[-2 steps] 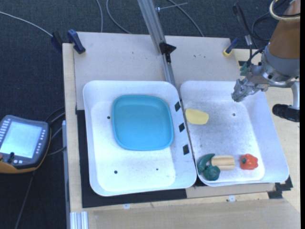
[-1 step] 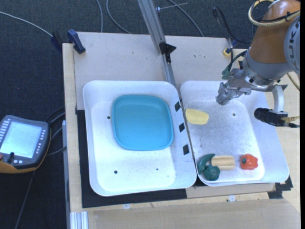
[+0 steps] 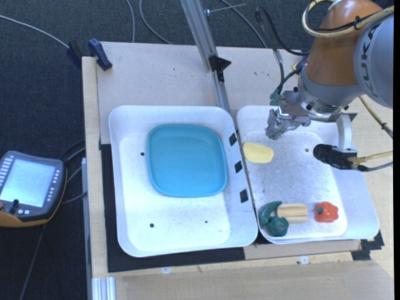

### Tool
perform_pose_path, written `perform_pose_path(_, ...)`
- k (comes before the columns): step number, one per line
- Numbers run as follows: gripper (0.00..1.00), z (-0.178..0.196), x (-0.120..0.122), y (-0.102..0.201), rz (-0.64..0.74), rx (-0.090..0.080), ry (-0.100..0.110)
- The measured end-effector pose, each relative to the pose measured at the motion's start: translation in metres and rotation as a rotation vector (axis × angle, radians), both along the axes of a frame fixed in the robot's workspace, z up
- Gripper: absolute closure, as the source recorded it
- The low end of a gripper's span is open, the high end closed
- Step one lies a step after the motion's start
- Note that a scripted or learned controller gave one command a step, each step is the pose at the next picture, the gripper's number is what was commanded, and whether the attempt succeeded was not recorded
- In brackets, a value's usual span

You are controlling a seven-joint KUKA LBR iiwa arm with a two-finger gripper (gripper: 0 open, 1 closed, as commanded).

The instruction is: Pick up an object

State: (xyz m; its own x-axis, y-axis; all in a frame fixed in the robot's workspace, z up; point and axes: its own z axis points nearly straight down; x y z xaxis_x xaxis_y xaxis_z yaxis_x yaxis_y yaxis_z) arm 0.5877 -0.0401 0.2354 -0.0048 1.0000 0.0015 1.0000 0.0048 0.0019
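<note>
In the camera view we see the left bin (image 3: 125,230) holding a blue plate (image 3: 186,160). The right bin (image 3: 294,167) holds a yellow piece (image 3: 258,152), a green vegetable (image 3: 274,218), a tan block (image 3: 292,212) and a red pepper (image 3: 325,212). The hand (image 3: 277,129) hangs just beside the yellow piece, apart from it; we cannot tell its state.

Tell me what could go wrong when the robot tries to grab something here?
The pincer hangs near the yellow piece, which looks flat and smooth, so it may slip away. That piece lies close to the right bin's left wall, so the pincer might bump it. The green toy, the tan block and the red toy sit crowded together, so grabbing one may push the others.
</note>
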Motion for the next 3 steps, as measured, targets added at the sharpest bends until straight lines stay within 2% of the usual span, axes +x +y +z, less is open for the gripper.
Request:
perform_pose_path(2, 1.00, -0.011, -0.009, 0.114, 0.001, 0.000, 0.002)
perform_pose_path(3, 1.00, 0.000, -0.007, 0.134, -0.003, -0.001, 0.001)
